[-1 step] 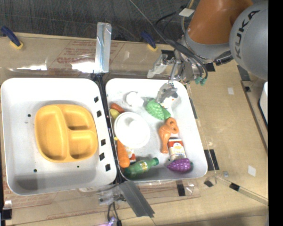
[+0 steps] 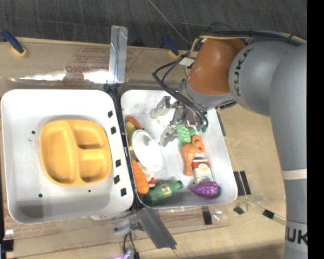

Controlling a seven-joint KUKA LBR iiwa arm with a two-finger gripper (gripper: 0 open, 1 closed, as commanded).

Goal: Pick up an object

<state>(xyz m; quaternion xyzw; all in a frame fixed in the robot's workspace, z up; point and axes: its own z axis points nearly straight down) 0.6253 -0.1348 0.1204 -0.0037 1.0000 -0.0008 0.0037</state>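
Left bin (image 2: 11, 144): holds a yellow divided tray (image 2: 75, 150), lying flat near the bin's centre, three compartments showing.

Divider between bins: grey metal strip (image 2: 119, 53) standing up at the far edge of the bench (image 2: 54, 58); blue clamp (image 2: 13, 42) at the far left corner.

Right bin (image 2: 229, 166): cluttered. Along its left wall, a small red and yellow piece (image 2: 130, 125) at the far end, then a white bowl (image 2: 146, 149) tilted on its side, then an orange carrot (image 2: 140, 178) lying lengthwise against the wall. Near edge: green bottle (image 2: 164, 190) lying on its side. Right of that, purple grapes (image 2: 204, 189) just beside a small bottle with a label (image 2: 202, 171). Above the bottle, an orange toy (image 2: 191, 147), touching a green leafy piece (image 2: 182, 133).

Gripper (image 2: 170, 125): jaws hang over the middle of the right bin, just beside the green leafy piece and above the white bowl's rim. Metal fingers (image 2: 166, 136) look parted somewhat; nothing seen held between them. Whether they touch the green piece cannot be told.

Arm (image 2: 270, 74): grey, orange band above the wrist, reaching in from the right, dark cables looped beside it
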